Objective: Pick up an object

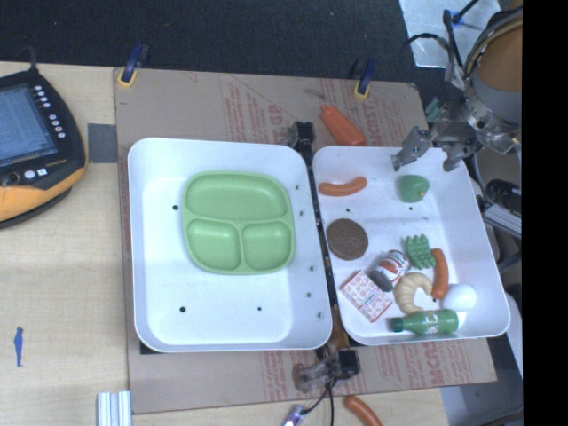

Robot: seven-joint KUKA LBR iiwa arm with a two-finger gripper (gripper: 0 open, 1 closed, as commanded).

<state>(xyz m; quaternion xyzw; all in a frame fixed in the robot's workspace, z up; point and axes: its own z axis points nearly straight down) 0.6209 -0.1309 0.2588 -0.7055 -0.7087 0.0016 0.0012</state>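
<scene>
1. Ok, the arm (pixel 501 56) is cut off at the frame's right; orange band shows, cables near it blur together.
2. Gripper (pixel 432 149) sits over the right bin (pixel 484 238), far edge. Fingers look spread, nothing between them.
3. Green round obj (pixel 413 187) lies just below the gripper, apart from it. Can't tell what it is.
4. Rest of the right bin, rel. to the green obj: sausage (pixel 343 185) to its left, brown disc (pixel 346 238) lower left, then a cluster near the bin's near edge: small can (pixel 389 269), red/white box (pixel 366 295), green bottle (pixel 427 324), white egg-ish thing (pixel 459 297), croissant-like piece (pixel 413 289), spiky green item (pixel 418 250). Cluster overlaps, edges hard to separate.
5. Left bin (pixel 160 264) holds a green divided plate (pixel 239 222).
6. Bins sit on cardboard (pixel 222 105) clamped to a wood bench (pixel 62 309). Orange carrot-like piece (pixel 342 126) on the cardboard behind the bins, another (pixel 364 409) cut off at the bottom.
7. Teach pendant (pixel 31 145) at far left, partly out of frame. Dark floor (pixel 222 7) behind the bench.
</scene>
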